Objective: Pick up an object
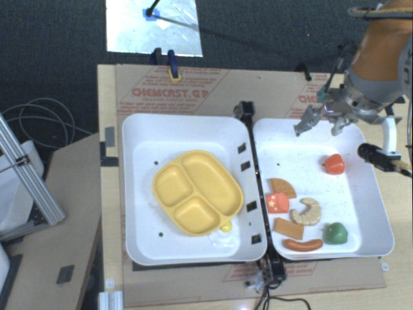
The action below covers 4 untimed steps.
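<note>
My gripper hangs above the far edge of the right bin, its two grey fingers spread apart with nothing between them. Toy food lies below it in that bin. A red pepper sits nearest, to the gripper's front right. Further forward lie an orange-brown wedge, a red cube, a tan shrimp, an orange block, a red sausage and a green pepper.
The left bin holds a yellow divided plate with a small yellow piece at its front edge. A black divider with clips runs between the bins. Cables and a metal frame lie off the bench at left.
</note>
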Motion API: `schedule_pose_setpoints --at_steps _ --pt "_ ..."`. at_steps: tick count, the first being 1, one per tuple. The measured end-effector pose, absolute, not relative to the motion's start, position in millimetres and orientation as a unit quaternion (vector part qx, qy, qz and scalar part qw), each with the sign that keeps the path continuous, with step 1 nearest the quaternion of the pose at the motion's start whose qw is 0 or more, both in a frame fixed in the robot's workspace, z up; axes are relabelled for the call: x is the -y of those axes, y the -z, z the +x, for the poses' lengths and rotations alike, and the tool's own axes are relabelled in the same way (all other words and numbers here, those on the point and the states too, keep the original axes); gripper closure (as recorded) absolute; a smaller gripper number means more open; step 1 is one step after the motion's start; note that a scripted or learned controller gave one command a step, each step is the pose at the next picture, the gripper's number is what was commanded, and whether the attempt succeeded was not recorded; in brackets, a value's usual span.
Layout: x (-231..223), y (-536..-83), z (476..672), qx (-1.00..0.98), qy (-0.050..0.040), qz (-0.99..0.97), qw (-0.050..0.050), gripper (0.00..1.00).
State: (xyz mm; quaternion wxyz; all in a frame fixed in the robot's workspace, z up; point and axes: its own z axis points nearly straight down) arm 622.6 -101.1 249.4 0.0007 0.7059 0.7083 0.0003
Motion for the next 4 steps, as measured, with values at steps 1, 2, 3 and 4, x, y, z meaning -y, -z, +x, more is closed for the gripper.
schedule_pose_setpoints --at_steps 1,2,3,4 --pt "117 -79 583.5 -0.707 0.0005 0.707 0.0 0.0" --pt "169 -204 635.7 -0.707 -0.0037 0.707 0.009 0.0" --pt "209 -184 629.5 -0.707 -0.0002 0.708 0.002 0.0" --pt "206 -79 621.2 -0.708 0.0009 0.707 0.0 0.0"
